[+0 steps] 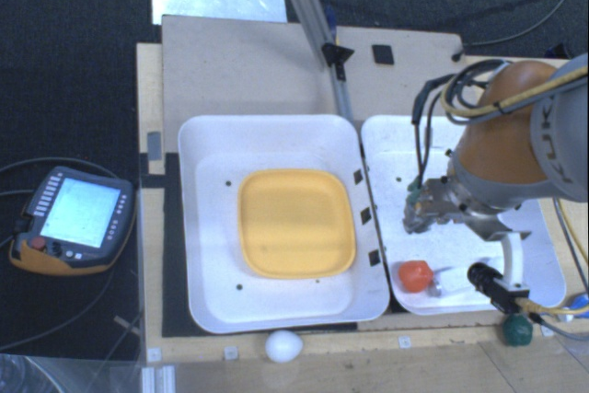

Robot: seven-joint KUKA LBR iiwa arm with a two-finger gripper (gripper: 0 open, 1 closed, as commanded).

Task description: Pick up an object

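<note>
The grey arm (502,152) with its orange band rises closest to the lens, coming in from the right over the right bin (386,143). Dark lettering on its casing runs off the frame's edge; only "KU" reads clearly. Its tool (419,212) hangs over the left half of that bin, close to the rim the two bins share. Whether the tool is spread or pressed together cannot be told from this angle, and nothing shows pinched in it.

The red object (414,275) lies in the right bin's near left corner, just beside the near rim and apart from the tool. A small pale scrap (438,286) sits just to its right. The white floor between the tool and the far rim of this bin is open.

The left bin (207,198) holds a yellow square plate (297,223) at its middle, with a bare white margin on all four sides.

On the bench (248,60), a white egg-shaped thing (283,346) rests just outside the left bin's near rim, and a dark green ball (517,331) sits by the right bin's near right corner. A small black square (383,54) lies on the far board. A handheld control unit (69,218) with a lit screen lies on the dark floor to the left; its screen text is too small to read.
</note>
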